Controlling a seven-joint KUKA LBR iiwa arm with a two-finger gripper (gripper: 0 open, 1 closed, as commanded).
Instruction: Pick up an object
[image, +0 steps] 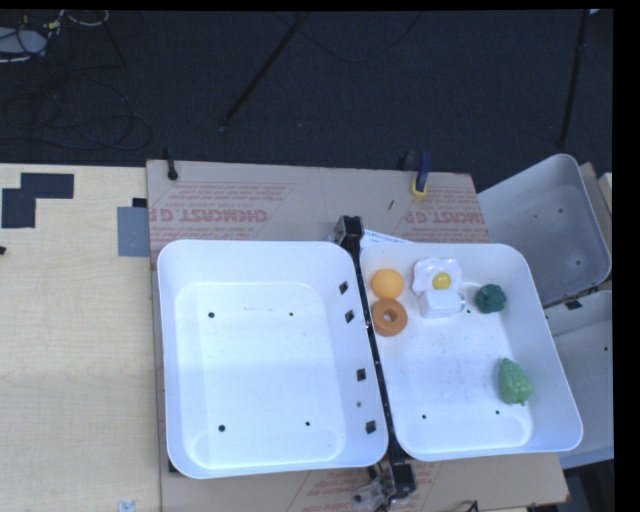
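objects: orange ball (388, 283), brown ring (389, 318), fried-egg toy (439, 285), dark green lump (489, 298), light green piece (514, 381) — all in the right bin (470, 440) | left bin (180, 270) beside it | gripper: state cannot be told | step: judged as before the approach, nothing grasped | next: choose one piece — the light green one lies apart — and descend over it

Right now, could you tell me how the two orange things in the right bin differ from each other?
The orange ball is solid and round, while the orange ring lies flat with a hole through its middle. The ball looks brighter and paler; the ring is a darker, browner orange. The ball sits farther back, the ring just in front of it. Both lie in the right bin, near the divider between the bins.
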